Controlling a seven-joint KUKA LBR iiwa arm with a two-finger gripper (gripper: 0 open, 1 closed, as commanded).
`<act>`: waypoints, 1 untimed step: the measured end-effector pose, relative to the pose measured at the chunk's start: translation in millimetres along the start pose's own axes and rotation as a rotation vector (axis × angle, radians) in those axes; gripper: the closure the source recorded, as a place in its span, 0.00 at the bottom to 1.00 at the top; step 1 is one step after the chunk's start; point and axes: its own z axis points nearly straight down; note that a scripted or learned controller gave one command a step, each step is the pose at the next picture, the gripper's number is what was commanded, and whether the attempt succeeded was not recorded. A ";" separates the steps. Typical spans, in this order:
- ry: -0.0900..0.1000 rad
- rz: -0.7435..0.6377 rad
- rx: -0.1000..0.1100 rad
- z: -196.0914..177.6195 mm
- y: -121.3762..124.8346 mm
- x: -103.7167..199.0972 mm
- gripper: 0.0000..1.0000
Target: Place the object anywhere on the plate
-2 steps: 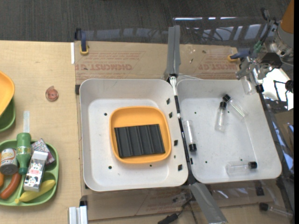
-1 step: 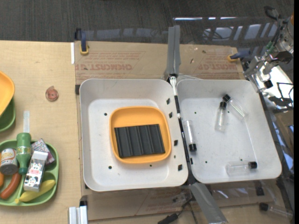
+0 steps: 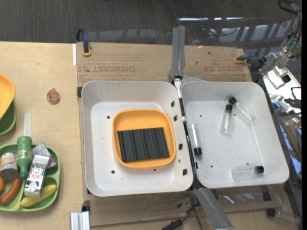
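An orange plate (image 3: 142, 117) with rounded corners lies in the middle of the left white bin (image 3: 97, 143). A dark grey ribbed slab (image 3: 144, 144) rests flat on the plate and covers most of its floor. In the right white bin (image 3: 268, 138) lie several clear vials with black caps. One vial (image 3: 194, 135) lies along the left wall, two (image 3: 226, 120) cross near the top middle, and another (image 3: 245, 172) lies near the front right corner.
A green tray (image 3: 50, 186) holding toy food and small bottles sits on the wooden table at the lower left. An orange bowl (image 3: 5, 97) is at the left edge, with a small pink disc (image 3: 53, 96) nearby. Cluttered metal gear (image 3: 288, 51) stands at the far right.
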 end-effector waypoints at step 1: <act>-0.001 -0.216 -0.001 -73.2 0.6 0.1 1.00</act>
